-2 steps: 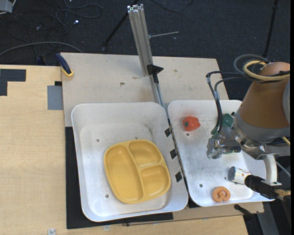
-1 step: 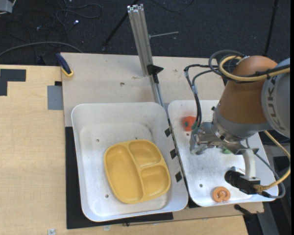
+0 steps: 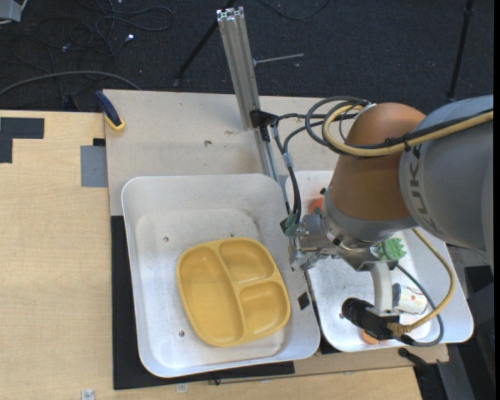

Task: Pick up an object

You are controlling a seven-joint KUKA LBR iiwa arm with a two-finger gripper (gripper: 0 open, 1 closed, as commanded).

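Arm (image 3: 375, 173) hangs low over the right bin (image 3: 452, 333), approach step; jaws hidden under the wrist, open or closed I cannot tell. Next: settle on one item, lift.

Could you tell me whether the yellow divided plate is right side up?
Right side up: the yellow divided plate shows three hollow compartments facing upward.

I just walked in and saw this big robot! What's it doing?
The grey and orange robot arm is reaching in over the right bin, where it's meant to pick something up. Its own bulk hides whether it has grabbed anything. A yellow divided plate lies flat in the left bin, apart from the arm.
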